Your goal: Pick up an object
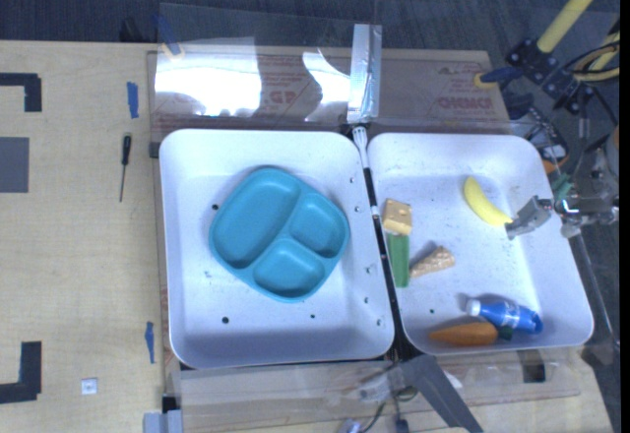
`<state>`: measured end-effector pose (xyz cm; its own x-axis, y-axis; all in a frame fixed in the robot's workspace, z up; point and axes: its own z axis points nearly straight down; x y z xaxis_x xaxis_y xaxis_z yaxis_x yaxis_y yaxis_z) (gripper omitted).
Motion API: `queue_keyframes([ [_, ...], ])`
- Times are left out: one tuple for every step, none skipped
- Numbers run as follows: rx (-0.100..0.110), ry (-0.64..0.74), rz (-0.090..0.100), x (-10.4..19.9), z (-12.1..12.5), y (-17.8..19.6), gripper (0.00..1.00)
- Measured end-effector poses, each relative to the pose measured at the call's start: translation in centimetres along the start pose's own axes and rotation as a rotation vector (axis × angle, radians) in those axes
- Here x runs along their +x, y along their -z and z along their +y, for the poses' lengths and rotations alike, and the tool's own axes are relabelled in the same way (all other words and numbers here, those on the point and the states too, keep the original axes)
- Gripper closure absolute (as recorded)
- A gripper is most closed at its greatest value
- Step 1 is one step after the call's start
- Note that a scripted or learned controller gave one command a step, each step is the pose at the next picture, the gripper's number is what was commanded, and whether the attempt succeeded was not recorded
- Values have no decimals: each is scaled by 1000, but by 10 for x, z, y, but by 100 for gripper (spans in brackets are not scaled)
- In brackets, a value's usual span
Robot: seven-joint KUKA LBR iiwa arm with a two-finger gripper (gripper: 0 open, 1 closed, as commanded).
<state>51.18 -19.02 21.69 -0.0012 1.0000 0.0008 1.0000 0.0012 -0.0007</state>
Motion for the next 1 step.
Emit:
queue_keyframes([
  [1, -266, 0, 15, 54, -62, 0],
])
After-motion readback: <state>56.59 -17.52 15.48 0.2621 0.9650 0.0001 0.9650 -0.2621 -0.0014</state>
